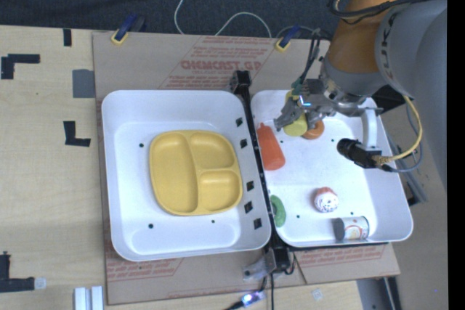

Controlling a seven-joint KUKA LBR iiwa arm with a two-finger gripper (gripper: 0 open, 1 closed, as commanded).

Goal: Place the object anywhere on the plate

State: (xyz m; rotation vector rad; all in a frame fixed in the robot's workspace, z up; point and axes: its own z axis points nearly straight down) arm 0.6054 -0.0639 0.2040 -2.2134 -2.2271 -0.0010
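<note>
A yellow divided plate lies in the middle of the left bin. My gripper hangs over the upper left part of the right bin. Directly under it sit a small yellow-green object and an orange object, side by side and partly covered by the gripper. I cannot tell whether either is held. An orange-red carrot-like piece lies just left of them, by the wall between the bins.
The right bin also holds a white and red ball, a small can on its side near the front edge, and a green item against the dividing wall. Blue clamps hold the cardboard base.
</note>
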